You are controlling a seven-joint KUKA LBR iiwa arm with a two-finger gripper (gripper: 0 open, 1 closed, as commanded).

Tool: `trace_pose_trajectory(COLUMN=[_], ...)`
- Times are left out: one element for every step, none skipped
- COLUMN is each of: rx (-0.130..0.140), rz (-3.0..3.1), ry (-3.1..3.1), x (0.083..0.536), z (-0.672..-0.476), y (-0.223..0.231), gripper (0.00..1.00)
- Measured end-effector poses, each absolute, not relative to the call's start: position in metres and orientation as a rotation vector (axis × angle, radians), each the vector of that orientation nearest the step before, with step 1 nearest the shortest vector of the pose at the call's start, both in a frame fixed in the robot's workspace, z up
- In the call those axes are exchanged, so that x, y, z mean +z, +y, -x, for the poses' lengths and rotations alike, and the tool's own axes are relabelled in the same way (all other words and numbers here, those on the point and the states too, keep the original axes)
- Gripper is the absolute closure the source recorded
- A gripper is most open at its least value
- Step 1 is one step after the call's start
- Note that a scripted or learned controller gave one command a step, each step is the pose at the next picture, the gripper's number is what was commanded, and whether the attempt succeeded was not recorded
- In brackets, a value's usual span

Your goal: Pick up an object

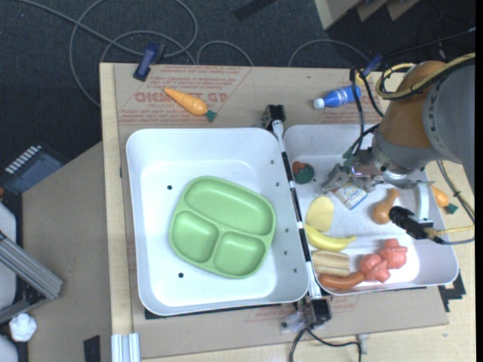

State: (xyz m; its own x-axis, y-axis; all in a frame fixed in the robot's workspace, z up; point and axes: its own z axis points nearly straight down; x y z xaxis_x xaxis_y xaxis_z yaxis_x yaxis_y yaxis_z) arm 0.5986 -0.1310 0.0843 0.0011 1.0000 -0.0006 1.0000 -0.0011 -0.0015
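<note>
Camera view, starting at the near edge of the right bin (450, 265): a sausage (341, 280) lies along the near wall with a bun (330, 262) touching it just behind. To their right sits a lumpy pink toy (383, 259).

One step farther, a banana (328, 239) curves beside the bin's left wall, and a pale yellow lemon (320, 213) sits right behind it. Across to the right there's a brown pear-shaped piece (383, 207), and by the right wall a small orange piece (440, 197).

Now the middle of the bin: a small printed packet (349, 195) lies flat between the lemon and the brown piece. The gripper (349, 178) hangs right at its far edge, with the grey arm (423, 127) reaching in from the right. It blocks the view there, so I can't tell if the gripper is open or closed, and nothing shows as held. Just left of the gripper, near the wall, sits a little red-and-green piece (303, 173).

Over in the left bin (136, 157), a green divided plate (221, 226) lies alone, well apart from the gripper.

Beyond the bins, on the bench: a carrot (189, 102) at far left, a blue bottle (337, 97) behind the right bin, and a blue clip (147, 60) at the far edge.
</note>
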Motion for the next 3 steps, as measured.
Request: trace_pose_trajectory(rx=[-0.001,0.001,0.000], rz=[2.225,2.218,2.226], ry=[-2.224,-2.221,-2.223], x=[0.120,0.084,0.153], z=[-0.632,-0.591,-0.611], y=[-0.185,-0.124,-0.196], gripper=[0.00,0.00,0.00])
